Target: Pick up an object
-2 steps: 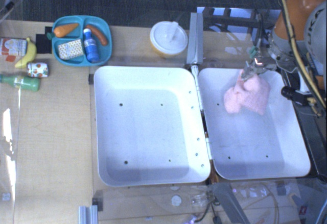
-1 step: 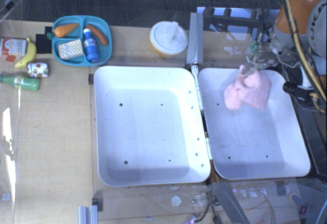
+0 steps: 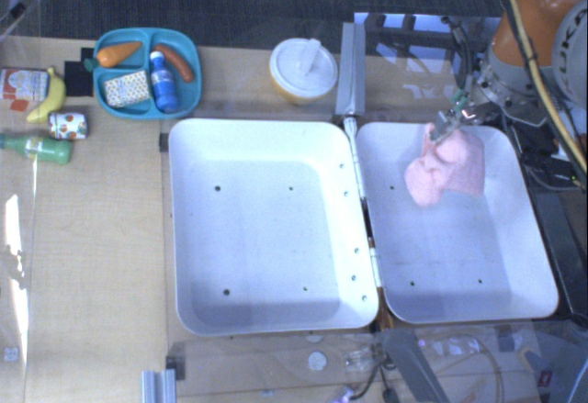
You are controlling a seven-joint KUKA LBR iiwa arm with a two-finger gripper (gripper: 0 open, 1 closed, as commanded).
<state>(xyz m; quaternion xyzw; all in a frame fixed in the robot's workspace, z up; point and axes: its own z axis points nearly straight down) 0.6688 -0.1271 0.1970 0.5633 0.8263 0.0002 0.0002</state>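
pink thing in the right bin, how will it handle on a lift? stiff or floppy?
Likely floppy: the pink cloth lies bunched in soft folds, so it should drape and sag. Probably light for its size. Unlikely to roll or tip, but a pinch by the tool at one edge might catch only a fold and slip.

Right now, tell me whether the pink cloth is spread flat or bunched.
Bunched: the pink cloth sits crumpled in a lumpy heap in the right bin, near its far edge.

Soft pink cloth (image 3: 446,168) in a smooth white plastic bin (image 3: 478,273).
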